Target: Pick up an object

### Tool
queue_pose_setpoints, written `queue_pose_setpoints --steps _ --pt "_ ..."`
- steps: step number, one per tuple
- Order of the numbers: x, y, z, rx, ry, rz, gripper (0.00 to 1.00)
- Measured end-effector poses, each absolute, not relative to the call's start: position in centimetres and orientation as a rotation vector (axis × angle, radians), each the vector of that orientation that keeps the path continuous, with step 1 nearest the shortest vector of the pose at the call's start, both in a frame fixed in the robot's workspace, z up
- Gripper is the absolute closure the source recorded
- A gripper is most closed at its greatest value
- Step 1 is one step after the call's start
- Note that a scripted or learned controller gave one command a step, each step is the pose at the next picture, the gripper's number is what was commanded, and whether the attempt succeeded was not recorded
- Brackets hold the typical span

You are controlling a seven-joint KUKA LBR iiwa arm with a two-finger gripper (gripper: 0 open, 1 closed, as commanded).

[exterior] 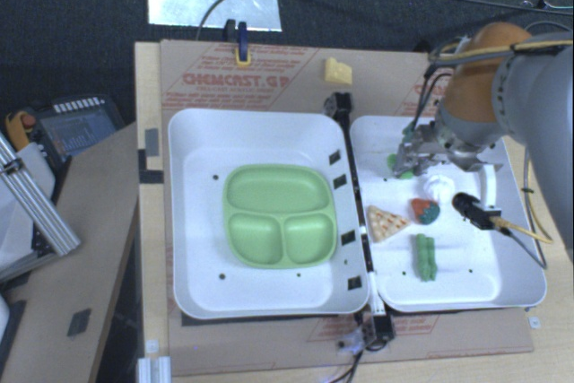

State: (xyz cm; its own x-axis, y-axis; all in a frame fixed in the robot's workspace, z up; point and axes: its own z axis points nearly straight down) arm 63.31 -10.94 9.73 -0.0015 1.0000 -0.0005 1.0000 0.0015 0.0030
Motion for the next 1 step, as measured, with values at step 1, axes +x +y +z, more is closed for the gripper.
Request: queue_pose_setpoints --steps 1 --pt "63.79 -11.06 14.17 2.214 2.221 0.006 1.00"
